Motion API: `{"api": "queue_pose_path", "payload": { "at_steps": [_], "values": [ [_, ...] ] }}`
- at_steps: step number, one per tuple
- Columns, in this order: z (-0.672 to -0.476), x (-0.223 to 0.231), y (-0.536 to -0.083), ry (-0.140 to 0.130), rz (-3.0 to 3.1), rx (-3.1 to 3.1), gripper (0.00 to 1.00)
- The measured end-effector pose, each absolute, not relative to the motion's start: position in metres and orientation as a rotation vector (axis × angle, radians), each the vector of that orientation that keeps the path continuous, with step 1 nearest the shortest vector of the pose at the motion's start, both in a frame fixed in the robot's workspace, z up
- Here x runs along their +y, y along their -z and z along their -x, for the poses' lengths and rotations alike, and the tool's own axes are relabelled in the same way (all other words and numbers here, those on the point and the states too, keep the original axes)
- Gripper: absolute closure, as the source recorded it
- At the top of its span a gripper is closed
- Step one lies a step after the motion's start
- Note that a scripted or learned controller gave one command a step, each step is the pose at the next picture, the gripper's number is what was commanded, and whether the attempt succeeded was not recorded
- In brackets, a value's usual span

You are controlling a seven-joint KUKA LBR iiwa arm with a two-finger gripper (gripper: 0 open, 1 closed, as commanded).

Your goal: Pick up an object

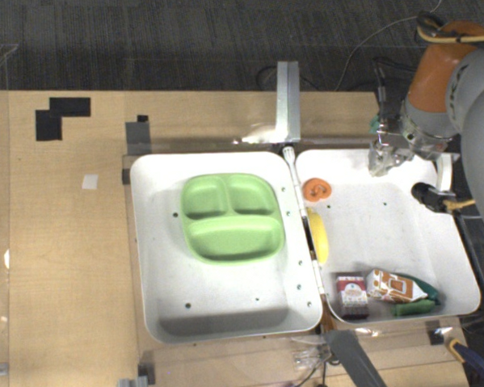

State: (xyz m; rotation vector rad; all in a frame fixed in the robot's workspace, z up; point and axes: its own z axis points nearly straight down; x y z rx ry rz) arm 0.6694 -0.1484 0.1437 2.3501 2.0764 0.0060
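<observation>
My gripper [382, 162] hangs over the far right corner of the right bin [389, 229], with nothing between its fingers as far as I can see. An orange round object [316, 189] lies at the bin's far left. A yellow banana-like piece [318, 236] rests along the left wall. At the near edge lie a dark red packet [352, 292], an orange-and-white box [391, 285] and a green item [418, 303]. All of these are well apart from the gripper.
The left bin [159, 233] holds a green divided plate [231, 216]. A metal post [289, 101] rises behind the divider between the bins. The arm's grey body and orange band [434, 69] stand at the right edge.
</observation>
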Motion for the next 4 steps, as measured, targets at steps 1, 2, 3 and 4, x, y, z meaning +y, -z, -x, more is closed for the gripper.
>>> {"api": "queue_pose_path", "payload": {
  "at_steps": [1, 2, 3, 4],
  "values": [
    [-0.6, -0.1, -0.163, -0.006, -2.411, 2.009, 1.0],
    [-0.539, -0.076, -0.185, -0.004, -2.429, 1.99, 1.0],
    [-0.586, -0.123, -0.127, -0.002, -2.42, 2.0, 1.0],
    [-0.532, -0.103, -0.121, -0.003, -2.454, 1.96, 1.0]
  ]
}}
